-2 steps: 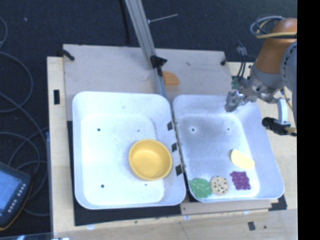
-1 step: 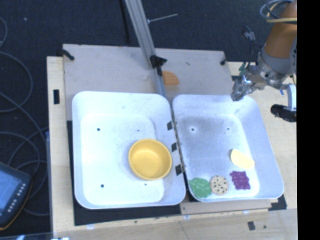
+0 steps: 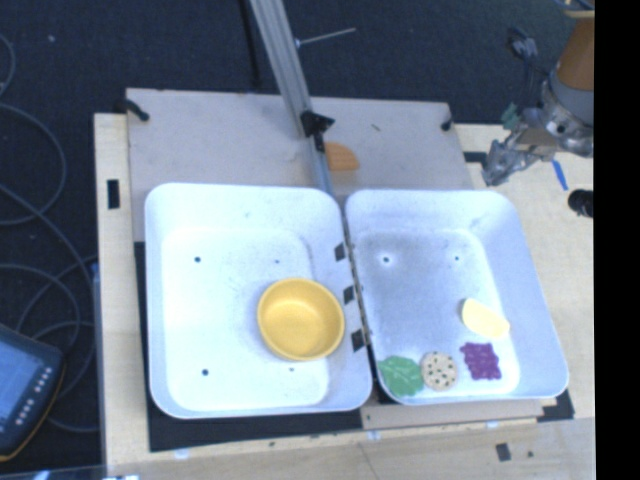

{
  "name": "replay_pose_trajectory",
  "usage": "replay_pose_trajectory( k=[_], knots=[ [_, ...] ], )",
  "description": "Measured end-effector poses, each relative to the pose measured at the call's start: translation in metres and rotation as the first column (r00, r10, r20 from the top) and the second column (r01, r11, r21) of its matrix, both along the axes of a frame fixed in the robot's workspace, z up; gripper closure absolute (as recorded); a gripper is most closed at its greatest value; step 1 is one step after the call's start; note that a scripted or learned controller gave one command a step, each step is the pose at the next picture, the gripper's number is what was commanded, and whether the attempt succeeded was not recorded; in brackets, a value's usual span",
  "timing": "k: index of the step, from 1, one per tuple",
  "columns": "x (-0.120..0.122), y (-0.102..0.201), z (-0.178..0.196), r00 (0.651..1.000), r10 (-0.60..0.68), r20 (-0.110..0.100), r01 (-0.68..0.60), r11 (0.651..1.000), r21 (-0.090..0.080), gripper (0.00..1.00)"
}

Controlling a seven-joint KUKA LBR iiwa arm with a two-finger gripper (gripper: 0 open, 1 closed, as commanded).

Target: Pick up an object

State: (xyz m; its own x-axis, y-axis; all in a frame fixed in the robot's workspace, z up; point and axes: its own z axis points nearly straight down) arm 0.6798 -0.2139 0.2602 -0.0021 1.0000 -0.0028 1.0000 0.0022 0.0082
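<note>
The arm [image 3: 575, 58] enters at the upper right and is cut off by the frame edge, so little beyond its orange band and grey wrist can be seen. Below the wrist, the gripper [image 3: 497, 168] hangs over the bench just outside the top right corner of the right bin [image 3: 520, 268]. It is small, dark and blurred against the bench top; whether it is spread or pressed together cannot be told, and nothing can be seen held in it.

A small orange object [image 3: 341, 158] sits on the grey board behind the bins, partly hidden by the slanted metal rail [image 3: 285, 63] that crosses in front of it; what it is cannot be made out.

In the right bin four small items lie near the front edge: a yellow, banana-like piece [image 3: 485, 319] close to the right wall, and in a row below it a green leafy toy [image 3: 401, 375], a round chocolate-chip cookie [image 3: 438, 370] and a purple bunch of grapes [image 3: 481, 360]. The cookie touches the green toy. All four are well apart from the gripper.

The left bin [image 3: 190, 228] holds a yellow bowl [image 3: 300, 318], upright, near the bin's right side.

At the lower left, a dark handheld screen [image 3: 22, 388] is cut off by the frame edge.
</note>
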Motion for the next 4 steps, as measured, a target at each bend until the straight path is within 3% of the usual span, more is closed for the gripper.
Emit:
replay_pose_trajectory(
  k=[4],
  knots=[
    [-0.079, 0.196, -0.001, 1.0, 0.006, -0.007, -0.006, 1.0, 0.005, 1.0]
  ],
)
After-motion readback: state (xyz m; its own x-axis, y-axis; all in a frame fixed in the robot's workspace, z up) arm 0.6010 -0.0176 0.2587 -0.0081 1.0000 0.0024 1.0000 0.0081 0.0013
